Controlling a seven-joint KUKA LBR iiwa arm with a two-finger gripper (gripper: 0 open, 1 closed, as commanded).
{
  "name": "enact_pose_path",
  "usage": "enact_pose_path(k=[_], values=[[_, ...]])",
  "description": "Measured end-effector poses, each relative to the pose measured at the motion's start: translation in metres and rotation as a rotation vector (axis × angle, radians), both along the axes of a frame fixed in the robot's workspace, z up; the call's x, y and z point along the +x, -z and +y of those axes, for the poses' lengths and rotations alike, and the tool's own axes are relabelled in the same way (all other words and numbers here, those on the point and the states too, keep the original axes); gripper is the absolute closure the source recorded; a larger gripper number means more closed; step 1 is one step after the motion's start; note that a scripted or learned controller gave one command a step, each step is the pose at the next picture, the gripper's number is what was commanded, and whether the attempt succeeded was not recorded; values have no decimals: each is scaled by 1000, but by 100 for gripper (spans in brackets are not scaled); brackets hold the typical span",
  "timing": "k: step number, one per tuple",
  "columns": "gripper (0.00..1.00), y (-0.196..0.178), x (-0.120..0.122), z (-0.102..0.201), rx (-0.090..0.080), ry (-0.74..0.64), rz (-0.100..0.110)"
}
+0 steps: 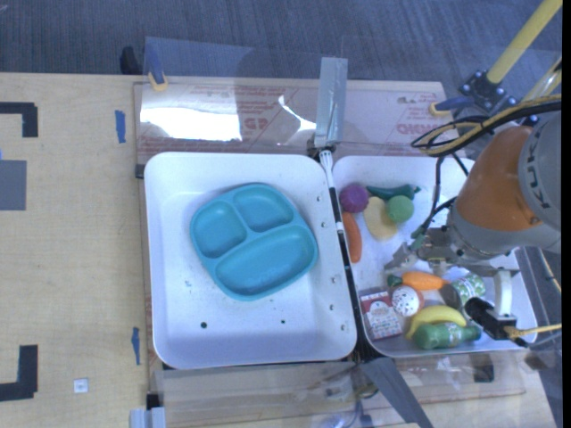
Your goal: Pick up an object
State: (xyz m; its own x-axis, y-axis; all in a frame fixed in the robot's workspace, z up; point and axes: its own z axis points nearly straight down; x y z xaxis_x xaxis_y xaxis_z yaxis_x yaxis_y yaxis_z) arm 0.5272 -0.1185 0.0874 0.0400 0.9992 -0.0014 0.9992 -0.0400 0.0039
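1. Grey arm with orange band hangs over the right shallow white bin (pixel 526 321); its two-finger gripper (pixel 419 255) sits low among the toys (finger gap: cannot tell).
2. Orange plastic carrot (pixel 421 281) lies just below the gripper, crowded by a yellow plastic banana (pixel 437 315).
3. Left shallow white bin (pixel 169 239) holds a blue sectioned plastic plate (pixel 255 240), open floor around it.

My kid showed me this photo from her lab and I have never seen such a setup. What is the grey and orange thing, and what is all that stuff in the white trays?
That is a robot arm, photographed from a single camera above the bench. Its end effector hangs over the right bin, which holds toy food: a purple piece, a green ball, a carrot, a banana. The left bin holds a blue divided plate. Whether it grips anything is unclear.
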Motion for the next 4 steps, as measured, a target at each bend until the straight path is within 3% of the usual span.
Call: enact_pose_path(k=[1, 2, 3, 4], values=[[0, 0, -45, 12, 0, -118, -4], [0, -23, 63, -1, 1, -94, 0], [0, -79, 120, -45, -1, 104, -2], [0, -8, 145, -12, 3, 7, -9]])
